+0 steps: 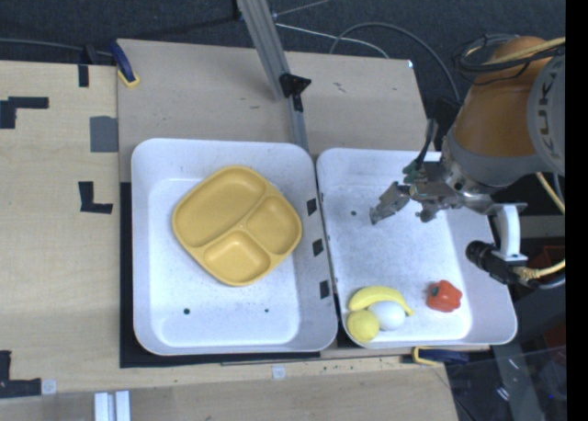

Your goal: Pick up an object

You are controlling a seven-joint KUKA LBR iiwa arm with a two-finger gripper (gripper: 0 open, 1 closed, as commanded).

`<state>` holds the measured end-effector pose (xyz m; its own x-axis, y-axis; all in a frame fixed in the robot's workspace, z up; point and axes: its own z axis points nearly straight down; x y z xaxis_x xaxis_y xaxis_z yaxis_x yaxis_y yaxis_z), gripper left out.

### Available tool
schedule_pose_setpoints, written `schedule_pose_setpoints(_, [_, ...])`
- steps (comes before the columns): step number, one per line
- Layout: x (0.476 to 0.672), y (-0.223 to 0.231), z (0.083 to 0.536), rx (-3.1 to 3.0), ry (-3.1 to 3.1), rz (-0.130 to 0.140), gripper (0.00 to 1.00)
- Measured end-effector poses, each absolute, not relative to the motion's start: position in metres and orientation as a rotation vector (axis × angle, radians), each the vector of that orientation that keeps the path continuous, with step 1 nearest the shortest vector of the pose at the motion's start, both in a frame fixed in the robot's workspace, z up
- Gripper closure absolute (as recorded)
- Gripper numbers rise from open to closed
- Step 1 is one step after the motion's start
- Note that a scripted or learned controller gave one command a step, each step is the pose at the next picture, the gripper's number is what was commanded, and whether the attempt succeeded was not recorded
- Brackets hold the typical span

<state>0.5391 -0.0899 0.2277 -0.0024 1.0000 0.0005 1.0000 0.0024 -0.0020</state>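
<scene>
The two grey metal fingers (pixel 384 208) of the gripper (pixel 397 205) stand spread apart with nothing between them, their tips hanging over the speckled floor of the right-hand shallow white plastic bin (pixel 404 249). One finger reaches toward nine o'clock, ending near the bin's middle; the other sits just beside it toward three o'clock. Behind them the gripper body joins the wrist, and the grey arm with its orange band (pixel 501 130) runs off toward two o'clock, past the bin's rim.

The things to pick lie well apart from the fingers, toward six o'clock, along the near wall of the same bin. A curved yellow plastic banana (pixel 378 297) rests there, touching a small white egg-shaped ball (pixel 391 316) below it. Just beside the ball, at its nine o'clock, sits a round yellow lemon-like fruit (pixel 363 325). A small red pepper-shaped toy (pixel 444 295) lies apart from that cluster, at its three o'clock, toward the bin's near right corner.

At nine o'clock from the gripper, the left-hand shallow white plastic bin (pixel 156 318) holds a yellow three-compartment plastic plate (pixel 236 224), lying flat and turned askew near the bin's middle.
</scene>
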Motion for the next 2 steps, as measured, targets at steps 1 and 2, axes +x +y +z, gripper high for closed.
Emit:
schedule_pose_setpoints(1, [0.539, -0.09, 0.228, -2.218, -2.222, 0.001, 0.0])
schedule_pose_setpoints(2, [0.537, -0.094, 0.183, -2.218, -2.219, 0.008, 0.0])
